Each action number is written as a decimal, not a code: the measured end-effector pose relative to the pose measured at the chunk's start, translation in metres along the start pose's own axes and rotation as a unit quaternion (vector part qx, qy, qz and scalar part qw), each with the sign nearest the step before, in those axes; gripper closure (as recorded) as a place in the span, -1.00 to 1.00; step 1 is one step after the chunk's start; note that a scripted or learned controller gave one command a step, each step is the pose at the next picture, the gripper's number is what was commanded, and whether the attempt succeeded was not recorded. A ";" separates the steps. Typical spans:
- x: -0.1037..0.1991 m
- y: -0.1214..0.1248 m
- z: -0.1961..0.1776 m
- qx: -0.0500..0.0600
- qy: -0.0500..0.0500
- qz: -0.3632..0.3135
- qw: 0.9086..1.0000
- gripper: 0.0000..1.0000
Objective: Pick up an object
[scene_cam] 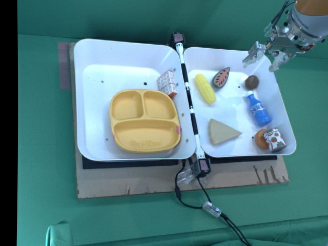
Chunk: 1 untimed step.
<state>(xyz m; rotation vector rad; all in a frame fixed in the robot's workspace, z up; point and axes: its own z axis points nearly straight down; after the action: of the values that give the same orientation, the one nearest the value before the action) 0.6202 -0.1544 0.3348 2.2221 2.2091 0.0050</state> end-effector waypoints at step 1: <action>0.023 0.062 0.126 0.001 -0.001 -0.001 1.000 -1.00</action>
<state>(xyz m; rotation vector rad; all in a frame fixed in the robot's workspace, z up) 0.6835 -0.1325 0.2090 2.2207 2.2100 0.0017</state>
